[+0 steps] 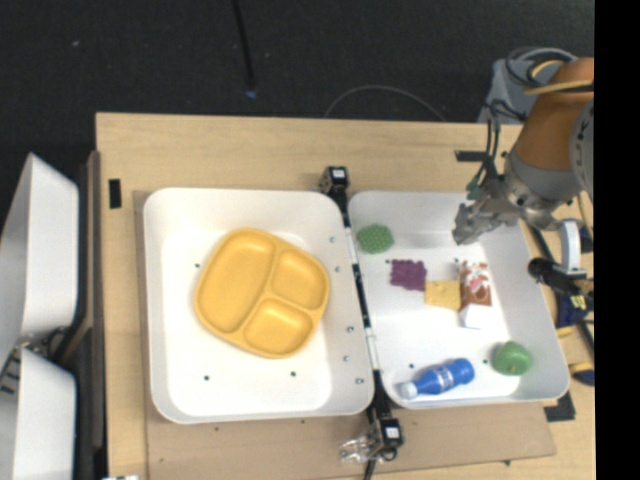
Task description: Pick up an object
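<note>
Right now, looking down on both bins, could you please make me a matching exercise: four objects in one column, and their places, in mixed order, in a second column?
Objects:
1. yellow divided plate
2. blue bottle
3. green apple
4. purple grapes

Places:
A. right bin, near right corner
B. left bin, middle
C. right bin, middle, beside the yellow wedge
D. right bin, along the near edge, lying on its side

Pairs: 1-B, 2-D, 3-A, 4-C

A light wooden bench was set on a dark floor. A thin cable was laid across the floor behind it.
</note>
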Motion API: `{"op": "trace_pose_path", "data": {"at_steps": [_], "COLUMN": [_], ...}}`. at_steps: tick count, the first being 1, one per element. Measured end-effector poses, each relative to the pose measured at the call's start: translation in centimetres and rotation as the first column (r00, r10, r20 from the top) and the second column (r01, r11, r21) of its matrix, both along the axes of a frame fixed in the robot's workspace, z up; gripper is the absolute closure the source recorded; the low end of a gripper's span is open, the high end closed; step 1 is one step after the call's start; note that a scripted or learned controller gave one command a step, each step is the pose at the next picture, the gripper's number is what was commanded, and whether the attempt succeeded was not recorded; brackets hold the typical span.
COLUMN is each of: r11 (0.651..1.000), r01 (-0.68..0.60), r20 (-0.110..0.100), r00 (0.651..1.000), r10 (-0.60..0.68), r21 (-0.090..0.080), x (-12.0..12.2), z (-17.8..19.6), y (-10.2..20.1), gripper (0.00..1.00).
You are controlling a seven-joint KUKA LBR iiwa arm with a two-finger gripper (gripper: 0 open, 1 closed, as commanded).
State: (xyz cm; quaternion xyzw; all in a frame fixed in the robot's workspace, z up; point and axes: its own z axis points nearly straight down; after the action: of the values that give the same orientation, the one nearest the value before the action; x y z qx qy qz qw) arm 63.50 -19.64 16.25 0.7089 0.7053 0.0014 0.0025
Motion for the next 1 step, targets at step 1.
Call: {"op": "trace_pose_path", "data": {"at_steps": [1], "r11": [1.000], "r01": [-0.005], "r20": [0.001], "r00": [1.000], "r10": [0.005], "r21": [-0.001], "x": [0.12], "z": [5.01], "y": [-0.16], "gripper": [1.00]}}
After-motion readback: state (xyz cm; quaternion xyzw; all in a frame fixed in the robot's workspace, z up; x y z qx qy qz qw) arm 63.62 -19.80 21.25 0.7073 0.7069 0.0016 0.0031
